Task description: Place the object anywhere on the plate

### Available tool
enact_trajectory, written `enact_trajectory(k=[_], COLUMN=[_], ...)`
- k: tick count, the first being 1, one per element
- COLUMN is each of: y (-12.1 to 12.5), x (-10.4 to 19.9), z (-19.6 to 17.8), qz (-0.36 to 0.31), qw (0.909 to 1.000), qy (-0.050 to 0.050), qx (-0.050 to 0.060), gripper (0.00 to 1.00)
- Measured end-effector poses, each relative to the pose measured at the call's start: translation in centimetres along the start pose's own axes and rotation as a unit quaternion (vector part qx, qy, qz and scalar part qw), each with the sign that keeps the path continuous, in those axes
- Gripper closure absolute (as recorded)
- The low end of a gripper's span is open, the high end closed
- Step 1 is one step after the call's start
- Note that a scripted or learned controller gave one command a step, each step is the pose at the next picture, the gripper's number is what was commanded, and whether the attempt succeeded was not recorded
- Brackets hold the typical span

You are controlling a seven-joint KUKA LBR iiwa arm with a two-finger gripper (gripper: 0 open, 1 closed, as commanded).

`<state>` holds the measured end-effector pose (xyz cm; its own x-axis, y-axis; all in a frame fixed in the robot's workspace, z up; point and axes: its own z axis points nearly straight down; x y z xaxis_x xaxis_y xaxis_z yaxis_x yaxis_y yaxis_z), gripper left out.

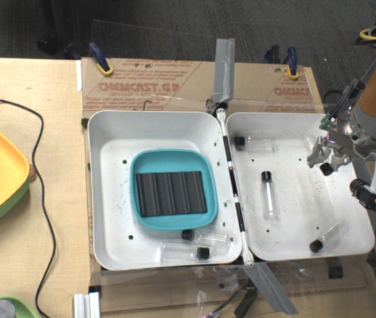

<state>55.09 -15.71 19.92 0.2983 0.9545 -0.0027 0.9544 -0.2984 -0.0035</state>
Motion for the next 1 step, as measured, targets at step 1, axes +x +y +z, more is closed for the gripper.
enact_trajectory(k=[1], y=[0.01], x=[0.00], z=[-0.01], qz=[0.000], qw=[1.0000], qy=[0.000], qx=[0.000], gripper=[0.00])
